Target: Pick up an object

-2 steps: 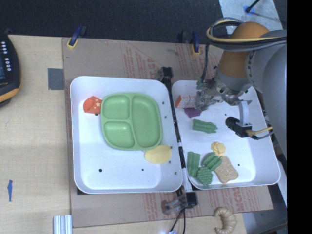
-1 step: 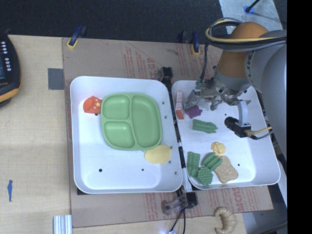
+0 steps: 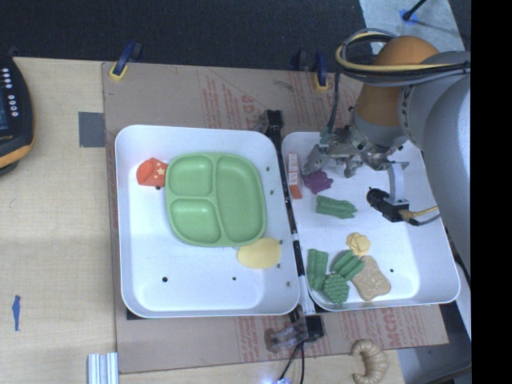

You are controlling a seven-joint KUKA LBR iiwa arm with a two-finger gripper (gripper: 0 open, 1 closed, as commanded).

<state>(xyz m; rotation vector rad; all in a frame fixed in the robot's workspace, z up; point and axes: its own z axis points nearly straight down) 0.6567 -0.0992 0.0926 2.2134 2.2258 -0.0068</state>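
Observation:
My gripper [image 3: 334, 162] hangs low over the far left part of the right bin [image 3: 424, 254], under the grey arm with its orange band. A purple toy piece [image 3: 318, 182] lies just in front of it and to its left, close to or touching it. A pink bar [image 3: 293, 174] lies beside the purple piece, along the bin's left wall. Nearer the front lie a green pod [image 3: 334, 208], a small yellow piece [image 3: 358, 243], several green vegetable pieces [image 3: 332, 274] and a tan cracker [image 3: 370, 281].
The left bin [image 3: 140, 286] holds a green divided plate [image 3: 216, 198], a red piece with a star [image 3: 150, 172] and a yellow piece [image 3: 258, 254]. A black cable end [image 3: 388, 205] hangs by the arm. A brown curled thing [image 3: 370, 360] lies on the bench in front.

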